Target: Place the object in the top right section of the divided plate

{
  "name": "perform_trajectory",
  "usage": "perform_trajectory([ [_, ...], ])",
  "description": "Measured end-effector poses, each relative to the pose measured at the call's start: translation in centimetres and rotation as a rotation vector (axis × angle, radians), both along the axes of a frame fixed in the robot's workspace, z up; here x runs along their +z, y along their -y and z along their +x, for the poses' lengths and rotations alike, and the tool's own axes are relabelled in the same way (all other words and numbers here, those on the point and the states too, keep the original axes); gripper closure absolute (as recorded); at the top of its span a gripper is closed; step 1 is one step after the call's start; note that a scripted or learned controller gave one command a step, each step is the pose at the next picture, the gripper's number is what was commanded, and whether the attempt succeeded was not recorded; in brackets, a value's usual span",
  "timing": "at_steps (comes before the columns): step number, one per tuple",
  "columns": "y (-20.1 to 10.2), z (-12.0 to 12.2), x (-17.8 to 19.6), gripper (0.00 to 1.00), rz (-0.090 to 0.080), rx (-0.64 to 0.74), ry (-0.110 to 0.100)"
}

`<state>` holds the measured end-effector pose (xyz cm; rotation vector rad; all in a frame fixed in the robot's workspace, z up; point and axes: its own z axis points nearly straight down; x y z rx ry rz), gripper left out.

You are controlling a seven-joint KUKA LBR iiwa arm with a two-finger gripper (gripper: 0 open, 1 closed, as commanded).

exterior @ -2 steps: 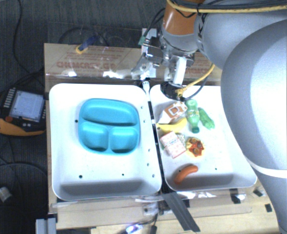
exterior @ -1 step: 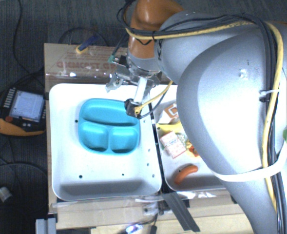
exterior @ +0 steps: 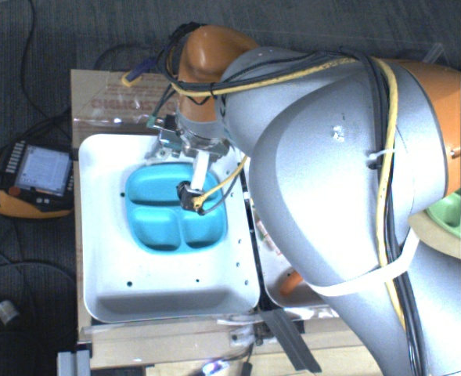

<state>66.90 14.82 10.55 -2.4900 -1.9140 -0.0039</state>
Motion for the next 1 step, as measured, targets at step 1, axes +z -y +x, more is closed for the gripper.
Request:
perform_trajectory([
  [1,-7.2,-2.18,-1.52,0.0,-0.001,-0.203,0.007],
])
